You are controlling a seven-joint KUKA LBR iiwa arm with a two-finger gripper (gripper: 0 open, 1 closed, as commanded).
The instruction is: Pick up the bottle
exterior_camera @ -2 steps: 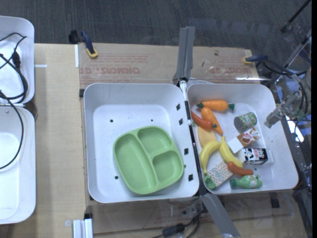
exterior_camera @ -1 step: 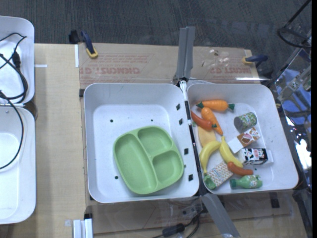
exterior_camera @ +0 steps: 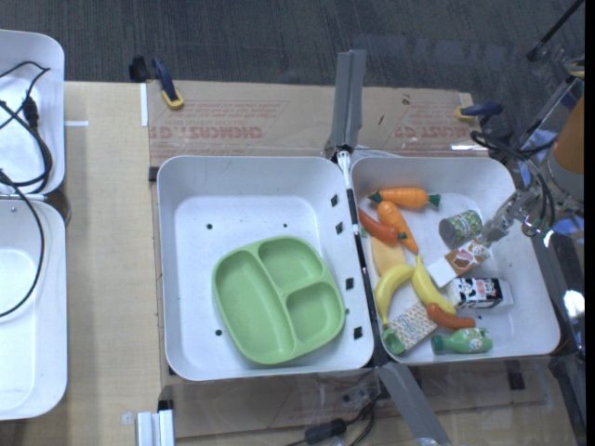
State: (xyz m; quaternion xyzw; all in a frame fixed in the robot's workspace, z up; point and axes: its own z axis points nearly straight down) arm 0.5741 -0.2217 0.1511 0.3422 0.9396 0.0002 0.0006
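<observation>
The bottle [exterior_camera: 462,342] is green with a pale label and lies on its side at the front edge of the right bin [exterior_camera: 539,337]. My gripper [exterior_camera: 503,225] hangs over the right side of that bin, just right of a small green can [exterior_camera: 461,225]. It is well behind the bottle and apart from it. Nothing shows between the gripper and the bottle except a small black-and-white carton [exterior_camera: 480,291].
The right bin also holds two carrots [exterior_camera: 405,197], red peppers [exterior_camera: 376,227], two bananas [exterior_camera: 409,282], a brown packet [exterior_camera: 467,255] and a patterned packet [exterior_camera: 409,325]. A green divided tray [exterior_camera: 279,297] lies in the left bin [exterior_camera: 186,249]. Cables run past the arm at the right.
</observation>
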